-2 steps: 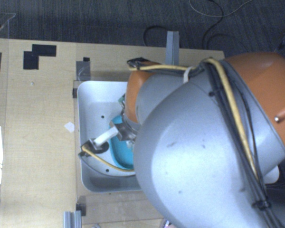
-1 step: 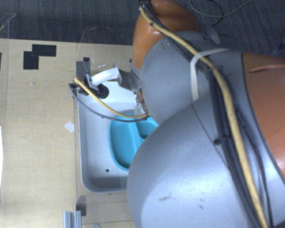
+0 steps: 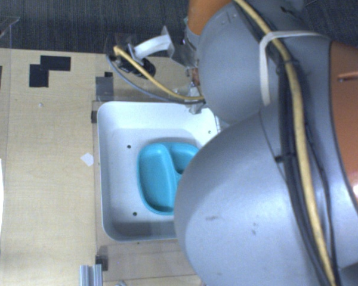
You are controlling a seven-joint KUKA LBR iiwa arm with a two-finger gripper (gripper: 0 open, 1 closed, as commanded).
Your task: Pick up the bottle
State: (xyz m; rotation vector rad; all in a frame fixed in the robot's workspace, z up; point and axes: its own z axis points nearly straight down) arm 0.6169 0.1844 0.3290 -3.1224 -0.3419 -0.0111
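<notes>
Camera view gives you a blue bottle in the white bin; arm hides the claw, so you cannot tell its state and risk a blind miss.

Counter: the pale wooden counter spreads across the view's left and carries the bin.
Bin: the shallow white plastic bin sits right of the bare counter, its right part hidden under the arm.
Bottle: the turquoise rounded plastic bottle lies inside the bin, toward its right (partly covered by the arm).
Arm: the bulky grey metal arm reaches from the right, above the bin.
</notes>
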